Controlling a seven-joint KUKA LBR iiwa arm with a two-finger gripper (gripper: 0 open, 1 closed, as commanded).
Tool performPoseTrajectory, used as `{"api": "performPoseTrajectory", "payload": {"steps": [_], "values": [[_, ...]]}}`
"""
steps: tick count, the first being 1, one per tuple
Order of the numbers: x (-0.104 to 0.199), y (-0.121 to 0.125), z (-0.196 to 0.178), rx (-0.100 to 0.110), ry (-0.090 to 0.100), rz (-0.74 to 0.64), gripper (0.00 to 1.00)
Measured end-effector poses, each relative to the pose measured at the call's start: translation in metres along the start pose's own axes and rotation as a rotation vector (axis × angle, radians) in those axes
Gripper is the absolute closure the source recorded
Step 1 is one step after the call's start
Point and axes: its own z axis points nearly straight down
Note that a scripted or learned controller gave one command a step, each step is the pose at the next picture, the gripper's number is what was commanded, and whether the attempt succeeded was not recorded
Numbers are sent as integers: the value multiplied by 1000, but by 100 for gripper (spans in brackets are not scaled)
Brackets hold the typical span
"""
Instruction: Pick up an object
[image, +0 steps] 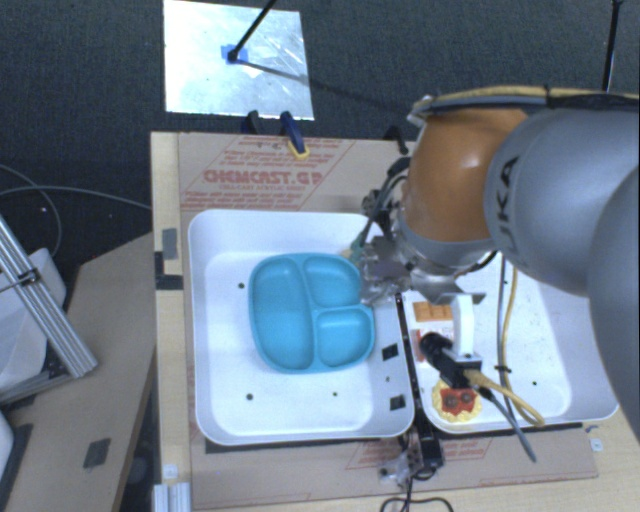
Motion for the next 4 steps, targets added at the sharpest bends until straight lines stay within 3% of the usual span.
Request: {"api": "performPoseTrajectory", "payload": {"steps": [1,2,3,4], "values": [[53,-38,-113,-15,8,-12,100],[14,-17,11,8,-4,3,100],[17,-15,-7,-4,1,-4,100],[57,-37,-126,-16,8,-10,100]]}}
